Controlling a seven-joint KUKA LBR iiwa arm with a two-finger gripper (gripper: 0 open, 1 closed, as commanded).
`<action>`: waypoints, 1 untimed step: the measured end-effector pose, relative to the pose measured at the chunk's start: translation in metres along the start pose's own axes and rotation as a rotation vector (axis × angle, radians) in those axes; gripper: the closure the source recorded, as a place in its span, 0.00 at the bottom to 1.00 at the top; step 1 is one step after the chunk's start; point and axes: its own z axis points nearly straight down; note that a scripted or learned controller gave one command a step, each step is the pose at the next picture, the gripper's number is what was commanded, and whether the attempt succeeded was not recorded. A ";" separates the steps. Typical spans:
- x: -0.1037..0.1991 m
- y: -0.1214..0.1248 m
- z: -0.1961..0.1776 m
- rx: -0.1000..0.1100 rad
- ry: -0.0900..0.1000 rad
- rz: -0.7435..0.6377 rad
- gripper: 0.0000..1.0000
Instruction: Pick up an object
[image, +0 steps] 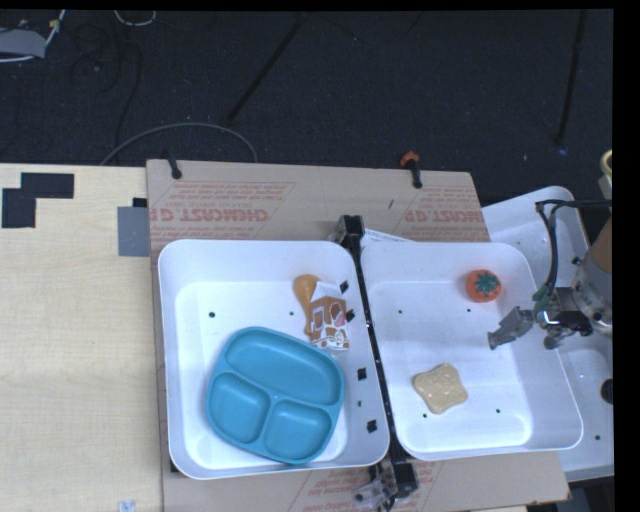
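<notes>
In the right bin (455, 440) an orange tomato-like toy (483, 285) lies near the far right corner. A beige toast-shaped piece (440, 388) lies toward the front middle. My gripper (531, 334) hovers over the bin's right side, below the tomato and to the right of the toast. It is open, with nothing between its fingers. In the left bin (185, 300) are a blue divided plate (275, 393), a small patterned packet (328, 323) and a brown-orange piece (305, 288).
A black divider clip (360, 330) runs between the two bins. Cardboard (300, 205) lies under the bins. A white surface (590, 390) borders the right bin. The arm's wrist (600, 270) enters from the right edge.
</notes>
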 end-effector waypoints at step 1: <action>0.000 0.003 -0.006 -0.011 -0.002 -0.003 0.00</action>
